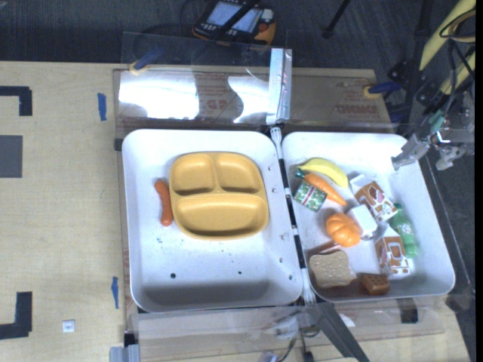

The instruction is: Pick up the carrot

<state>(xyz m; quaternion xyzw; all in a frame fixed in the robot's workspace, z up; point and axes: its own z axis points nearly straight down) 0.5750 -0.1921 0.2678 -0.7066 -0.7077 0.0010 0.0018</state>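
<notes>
Under banana (326,169), carrot (326,186) half-hidden

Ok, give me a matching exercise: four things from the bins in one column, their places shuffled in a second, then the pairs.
1. carrot
2. bread slice
3. sausage
4. yellow divided plate

A. left bin, left of the plate
B. right bin, just below the banana
C. middle of the left bin
D. right bin, near front corner

Pairs: 1-B, 2-D, 3-A, 4-C
</notes>
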